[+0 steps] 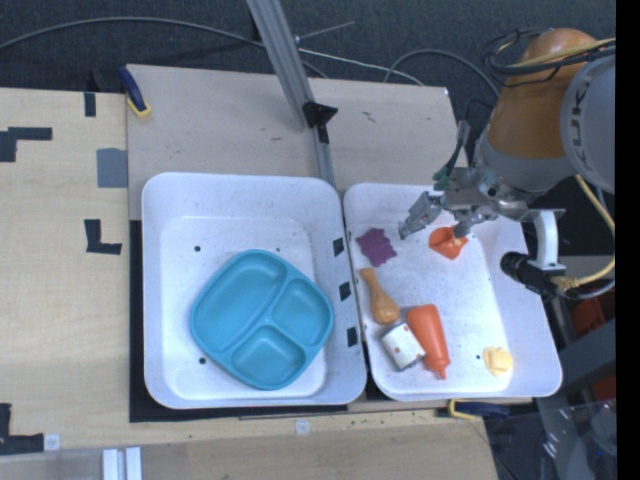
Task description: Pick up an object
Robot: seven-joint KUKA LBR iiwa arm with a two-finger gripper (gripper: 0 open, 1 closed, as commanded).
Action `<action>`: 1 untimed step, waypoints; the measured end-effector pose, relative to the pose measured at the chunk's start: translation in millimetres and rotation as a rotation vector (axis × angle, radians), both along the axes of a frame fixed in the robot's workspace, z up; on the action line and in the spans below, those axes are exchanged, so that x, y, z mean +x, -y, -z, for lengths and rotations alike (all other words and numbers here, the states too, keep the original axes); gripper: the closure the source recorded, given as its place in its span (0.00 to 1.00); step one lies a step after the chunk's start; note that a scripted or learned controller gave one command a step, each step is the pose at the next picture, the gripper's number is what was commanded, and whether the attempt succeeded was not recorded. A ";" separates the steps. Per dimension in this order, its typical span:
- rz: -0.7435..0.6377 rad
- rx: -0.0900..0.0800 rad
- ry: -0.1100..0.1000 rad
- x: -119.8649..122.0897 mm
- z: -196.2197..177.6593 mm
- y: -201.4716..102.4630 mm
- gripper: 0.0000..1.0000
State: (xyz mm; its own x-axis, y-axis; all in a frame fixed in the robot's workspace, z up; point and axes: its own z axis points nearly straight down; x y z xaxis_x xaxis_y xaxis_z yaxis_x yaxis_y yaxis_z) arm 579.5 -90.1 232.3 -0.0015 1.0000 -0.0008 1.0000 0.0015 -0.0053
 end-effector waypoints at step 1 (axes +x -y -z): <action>-0.001 0.000 -0.001 3.3 44.9 -2.8 0.00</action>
State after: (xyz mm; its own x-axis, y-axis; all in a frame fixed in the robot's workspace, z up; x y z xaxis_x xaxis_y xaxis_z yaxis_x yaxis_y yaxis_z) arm 582.8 -87.3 187.3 -0.0023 1.0000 -0.0006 1.0000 0.0023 -0.0059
